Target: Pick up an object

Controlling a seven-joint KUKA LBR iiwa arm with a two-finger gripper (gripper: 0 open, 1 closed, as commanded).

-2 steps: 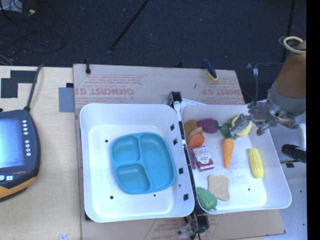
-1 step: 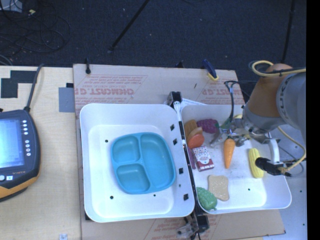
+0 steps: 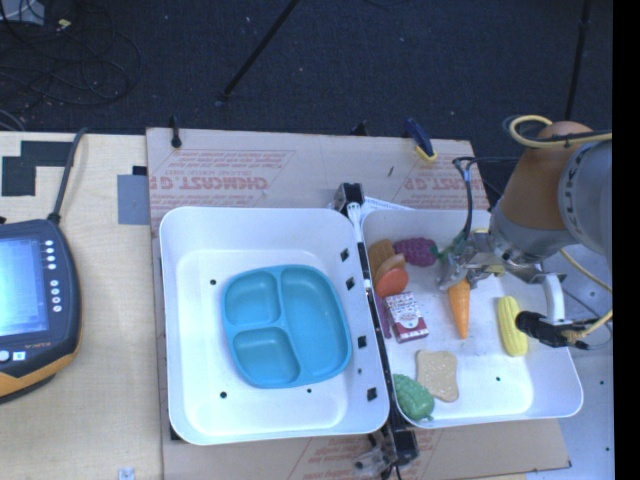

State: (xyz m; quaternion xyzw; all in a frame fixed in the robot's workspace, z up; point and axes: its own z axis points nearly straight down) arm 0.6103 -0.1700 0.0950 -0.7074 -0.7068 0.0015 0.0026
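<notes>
Orange carrot (image 3: 459, 309) just below end effector (image 3: 464, 269), right bin (image 3: 556, 392)

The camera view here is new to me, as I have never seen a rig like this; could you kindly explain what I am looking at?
This is one picture, taken by a camera fixed above a bench and looking down at a slant. The grey machine with the orange band on the right is a robot arm. Its gripper is over the right white bin, just above a toy carrot.

That bin also holds toy food: a corn cob, a purple piece, a small red carton, a slice of bread and a green piece. The left bin holds a blue divided plate. The device at the far left looks like the arm's control pad.

I cannot tell whether anything is held yet.
</notes>
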